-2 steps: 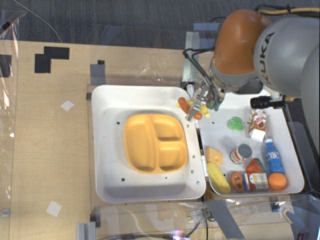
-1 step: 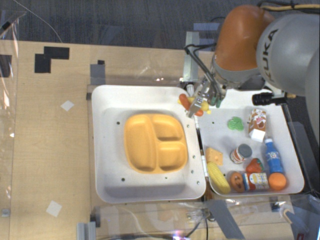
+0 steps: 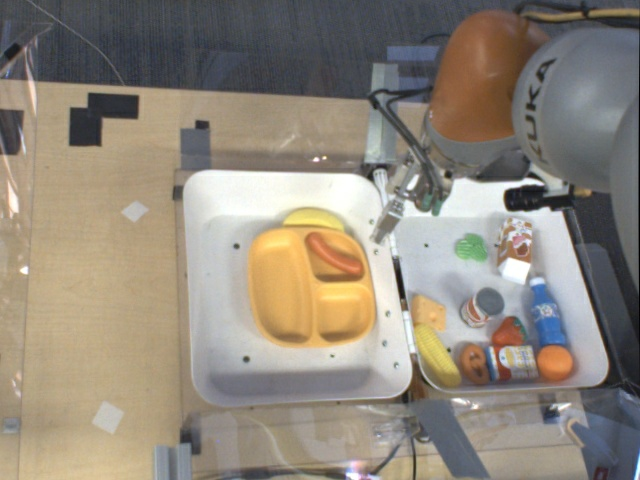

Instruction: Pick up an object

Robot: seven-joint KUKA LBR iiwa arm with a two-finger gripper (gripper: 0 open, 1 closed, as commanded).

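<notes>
- In the camera view, the gripper (image 3: 388, 218) hung over the rim between the left bin (image 3: 200, 268) and the right bin (image 3: 590, 358), and I could not tell how it was set; nothing was seen in it.
- The nearest candidates were the red sausage (image 3: 335, 254) in the yellow tray (image 3: 300, 298), and the green piece (image 3: 471, 248) lying alone in the right bin.
- To do it well, I judged the arm should choose an isolated thing, centre over it away from the bin walls, then descend straight.
</notes>
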